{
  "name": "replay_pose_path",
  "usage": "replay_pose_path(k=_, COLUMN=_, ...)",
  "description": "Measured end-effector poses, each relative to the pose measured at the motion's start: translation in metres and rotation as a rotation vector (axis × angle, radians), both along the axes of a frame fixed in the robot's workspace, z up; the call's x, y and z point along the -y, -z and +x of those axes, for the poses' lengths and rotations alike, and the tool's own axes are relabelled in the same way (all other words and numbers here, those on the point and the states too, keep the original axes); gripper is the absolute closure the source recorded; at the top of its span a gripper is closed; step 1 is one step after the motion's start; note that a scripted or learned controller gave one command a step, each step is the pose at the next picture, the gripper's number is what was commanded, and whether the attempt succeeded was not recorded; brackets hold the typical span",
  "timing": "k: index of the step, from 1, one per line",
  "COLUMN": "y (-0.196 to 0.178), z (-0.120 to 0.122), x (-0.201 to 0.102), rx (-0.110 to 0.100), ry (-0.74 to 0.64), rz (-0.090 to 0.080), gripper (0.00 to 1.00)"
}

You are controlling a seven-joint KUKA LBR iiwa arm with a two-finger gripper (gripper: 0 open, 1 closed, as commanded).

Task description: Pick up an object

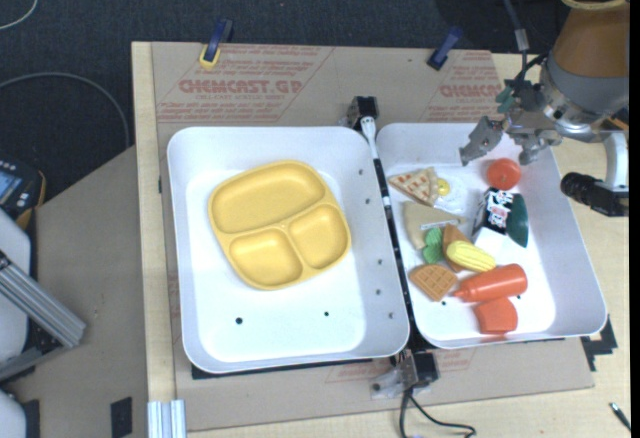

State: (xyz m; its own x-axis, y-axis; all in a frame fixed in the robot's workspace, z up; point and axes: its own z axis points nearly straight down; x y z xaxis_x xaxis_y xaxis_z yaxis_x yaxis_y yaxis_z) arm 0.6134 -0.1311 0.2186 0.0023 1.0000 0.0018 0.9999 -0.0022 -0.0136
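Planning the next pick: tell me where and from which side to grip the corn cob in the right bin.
Grip the corn cob across its narrow middle, coming straight down. It lies flat and elongated, its long sides partly free, though the green piece and orange carrot crowd it, so closing across its width looks safest.

Bench [150, 226], left bin [190, 256], right bin [570, 266]

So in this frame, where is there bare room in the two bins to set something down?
Left bin: bare floor rings the yellow divided plate, widest along the near edge. Right bin: bare along its right wall and far-left corner. Crowded: the toy-food cluster, from waffle and corn to tomato, under the gripper.
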Motion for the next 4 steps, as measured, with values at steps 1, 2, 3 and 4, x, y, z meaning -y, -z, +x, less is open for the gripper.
replay_pose_path(k=1, y=-0.008, z=0.003, x=0.000, rx=0.015, ry=-0.002, rz=-0.002, gripper=0.00)
replay_pose_path(k=2, y=0.035, z=0.000, x=0.004, rx=0.008, ry=-0.002, rz=-0.001, gripper=0.00)
replay_pose_path(k=3, y=0.096, z=-0.009, x=0.004, rx=0.006, ry=-0.002, rz=0.000, gripper=0.00)
replay_pose_path(k=4, y=0.111, z=-0.003, x=0.007, rx=0.030, ry=-0.001, rz=-0.009, gripper=0.00)
